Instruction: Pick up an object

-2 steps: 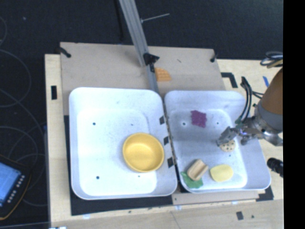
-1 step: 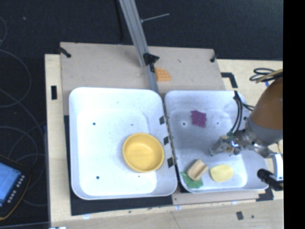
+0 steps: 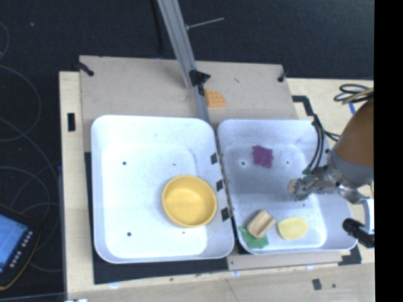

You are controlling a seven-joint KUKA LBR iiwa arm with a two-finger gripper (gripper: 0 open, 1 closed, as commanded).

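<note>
Left bin (image 3: 113, 168): yellow bowl (image 3: 189, 201); right bin (image 3: 277, 131): purple piece (image 3: 262, 156), yellow piece (image 3: 293, 228); fingers (image 3: 301, 187) state unclear

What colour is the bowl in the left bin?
Yellow. The bowl shows best in the camera view, which looks down on it.

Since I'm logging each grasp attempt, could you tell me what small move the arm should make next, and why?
Probably a short shift toward the bin's near edge, then down. The gripper hovers over bare floor of the right bin, with nothing seen between its fingers. The yellow object lies just below it in the view, the closest item.
</note>
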